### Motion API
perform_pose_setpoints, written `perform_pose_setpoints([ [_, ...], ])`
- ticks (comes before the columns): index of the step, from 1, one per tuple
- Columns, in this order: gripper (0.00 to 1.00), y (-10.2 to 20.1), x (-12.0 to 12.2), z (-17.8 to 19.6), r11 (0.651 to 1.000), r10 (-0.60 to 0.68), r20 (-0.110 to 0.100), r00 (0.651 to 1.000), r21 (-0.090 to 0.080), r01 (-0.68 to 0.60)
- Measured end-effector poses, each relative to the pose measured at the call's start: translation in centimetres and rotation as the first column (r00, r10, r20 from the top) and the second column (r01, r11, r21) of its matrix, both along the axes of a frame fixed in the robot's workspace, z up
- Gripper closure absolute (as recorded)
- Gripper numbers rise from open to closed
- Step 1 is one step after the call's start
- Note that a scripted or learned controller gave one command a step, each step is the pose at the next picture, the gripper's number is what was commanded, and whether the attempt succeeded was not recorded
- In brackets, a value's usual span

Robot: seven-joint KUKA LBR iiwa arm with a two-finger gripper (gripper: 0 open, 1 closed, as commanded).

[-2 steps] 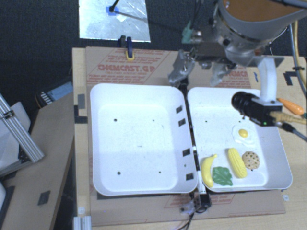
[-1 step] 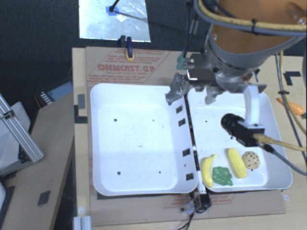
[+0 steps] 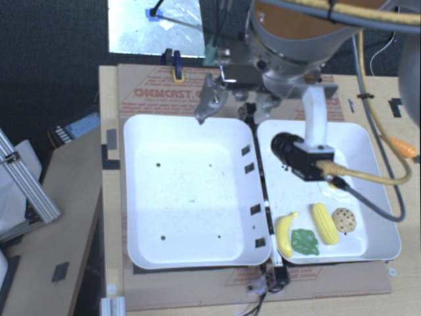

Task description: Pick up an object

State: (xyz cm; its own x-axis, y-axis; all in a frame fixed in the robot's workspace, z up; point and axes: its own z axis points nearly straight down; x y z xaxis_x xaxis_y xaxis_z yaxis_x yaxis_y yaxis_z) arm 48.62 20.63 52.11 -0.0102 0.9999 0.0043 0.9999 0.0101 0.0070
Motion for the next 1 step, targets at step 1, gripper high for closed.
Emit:
perform_pose_setpoints([
  [1, 0.0, 2.95, -0.03, -7.89, 1.0, -0.003, -0.012, 1.0, -0.006, 0.003],
])
